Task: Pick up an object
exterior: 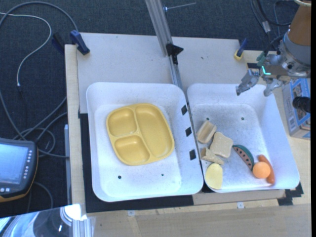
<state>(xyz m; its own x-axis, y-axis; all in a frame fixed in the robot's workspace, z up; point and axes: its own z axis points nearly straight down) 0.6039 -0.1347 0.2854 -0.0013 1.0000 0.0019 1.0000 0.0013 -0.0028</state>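
The gripper (256, 84), fingers apparently spread and holding nothing, hangs above the right bin's (276, 113) far rim, well apart from the toy food clustered near its front edge. The orange ball (261, 170) looks an easy target; centring overhead before descending seems wise.

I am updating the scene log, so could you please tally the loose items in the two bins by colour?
Yellow: 2, the divided plate in the left bin and a pale round piece in the right bin.
Tan: 3, bread-like chunks.
Orange: 2, a ball and a carrot-like piece under it.
Green and brown: 1, a curved slice.
Total: 8
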